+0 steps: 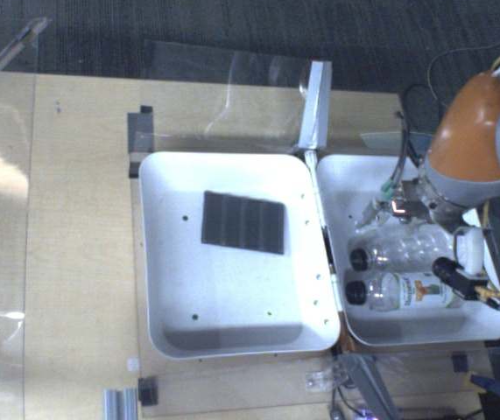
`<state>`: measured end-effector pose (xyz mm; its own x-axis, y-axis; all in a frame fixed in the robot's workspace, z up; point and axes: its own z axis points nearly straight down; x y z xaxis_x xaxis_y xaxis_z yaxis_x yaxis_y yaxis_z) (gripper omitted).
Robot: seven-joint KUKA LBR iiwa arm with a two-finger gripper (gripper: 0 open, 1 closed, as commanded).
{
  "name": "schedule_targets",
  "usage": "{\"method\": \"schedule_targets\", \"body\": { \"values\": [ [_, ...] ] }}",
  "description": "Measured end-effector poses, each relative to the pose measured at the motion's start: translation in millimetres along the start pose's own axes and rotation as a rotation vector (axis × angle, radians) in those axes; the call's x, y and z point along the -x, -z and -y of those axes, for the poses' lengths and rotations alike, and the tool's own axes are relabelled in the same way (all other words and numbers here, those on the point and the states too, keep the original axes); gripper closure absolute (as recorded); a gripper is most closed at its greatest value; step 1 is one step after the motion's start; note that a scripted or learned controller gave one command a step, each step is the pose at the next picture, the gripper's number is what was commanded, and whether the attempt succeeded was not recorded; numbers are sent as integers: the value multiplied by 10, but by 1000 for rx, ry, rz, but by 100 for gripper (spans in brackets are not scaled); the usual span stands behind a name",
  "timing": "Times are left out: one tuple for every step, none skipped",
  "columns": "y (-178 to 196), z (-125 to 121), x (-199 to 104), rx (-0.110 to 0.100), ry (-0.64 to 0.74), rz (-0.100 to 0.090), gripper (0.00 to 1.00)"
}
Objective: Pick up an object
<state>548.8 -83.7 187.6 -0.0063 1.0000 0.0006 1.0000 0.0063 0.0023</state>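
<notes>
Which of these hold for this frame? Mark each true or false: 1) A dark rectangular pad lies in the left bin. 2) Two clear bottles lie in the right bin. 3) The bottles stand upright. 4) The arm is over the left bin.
1) True: the dark pad lies flat in the left bin.
2) True: one clear bottle and a labelled bottle lie in the right bin.
3) False: both lie on their sides, black caps pointing left.
4) False: the arm is over the right bin.

We're seeing a flat pad (242,222) lying in the left bin (166,322), two bottles (403,290) lying side by side in the right bin (425,329).
</notes>
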Motion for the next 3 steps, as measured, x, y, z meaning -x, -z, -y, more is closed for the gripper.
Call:
{"method": "schedule_targets", "body": {
  "values": [
    [-968, 210, 99, 12, 84, 2, 0],
    [-971, 291, 377, 16, 411, 5, 0],
    [-840, 248, 348, 27, 412, 4, 100]
  ]
}}
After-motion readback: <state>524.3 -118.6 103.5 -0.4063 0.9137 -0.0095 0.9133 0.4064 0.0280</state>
